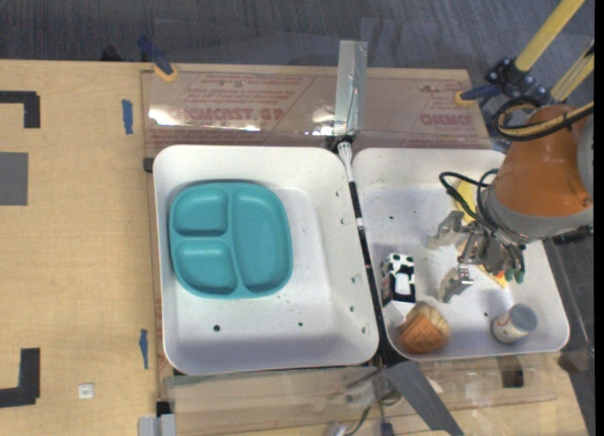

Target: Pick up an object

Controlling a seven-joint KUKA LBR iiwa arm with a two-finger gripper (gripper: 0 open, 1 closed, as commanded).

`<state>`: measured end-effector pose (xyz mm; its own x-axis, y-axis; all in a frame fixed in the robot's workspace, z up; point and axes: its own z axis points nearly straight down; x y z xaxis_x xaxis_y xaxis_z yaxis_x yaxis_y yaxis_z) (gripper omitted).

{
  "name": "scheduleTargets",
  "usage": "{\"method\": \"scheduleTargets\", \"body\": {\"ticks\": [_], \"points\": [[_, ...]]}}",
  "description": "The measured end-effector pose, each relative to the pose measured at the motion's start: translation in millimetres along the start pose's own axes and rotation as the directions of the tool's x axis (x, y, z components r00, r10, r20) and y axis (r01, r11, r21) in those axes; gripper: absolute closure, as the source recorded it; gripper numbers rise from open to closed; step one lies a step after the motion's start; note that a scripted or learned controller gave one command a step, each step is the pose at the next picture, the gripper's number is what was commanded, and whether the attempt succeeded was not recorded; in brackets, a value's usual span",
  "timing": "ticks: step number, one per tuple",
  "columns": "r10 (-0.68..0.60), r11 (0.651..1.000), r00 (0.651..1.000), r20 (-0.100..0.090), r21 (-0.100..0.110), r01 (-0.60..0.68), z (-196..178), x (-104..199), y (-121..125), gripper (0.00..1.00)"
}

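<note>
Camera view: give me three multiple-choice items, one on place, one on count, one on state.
1. Where does the teal divided plate lie?
A. In the left bin
B. In the right bin
C. On the bench outside both bins

2. How many compartments does the plate have?
A. Two
B. Three
C. Five

3. What is the state of the hand?
A. Shut on the plate
B. Over the right bin, holding nothing
C. Resting in the left bin

Answers:
1 A: the plate sits on the floor of the left bin.
2 B: two small sections and one long one show.
3 B: the hand hangs above the right bin with nothing between its fingers.
</note>
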<state>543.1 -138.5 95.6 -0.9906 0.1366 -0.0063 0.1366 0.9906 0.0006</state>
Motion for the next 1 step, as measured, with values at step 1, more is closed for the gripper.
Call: {"method": "scheduleTargets", "body": {"ticks": [1], "points": [[-0.001, 1.000, 1.000, 0.009, 0.002, 0.001, -12.3, -2.4, 0.5, 1.00]]}}
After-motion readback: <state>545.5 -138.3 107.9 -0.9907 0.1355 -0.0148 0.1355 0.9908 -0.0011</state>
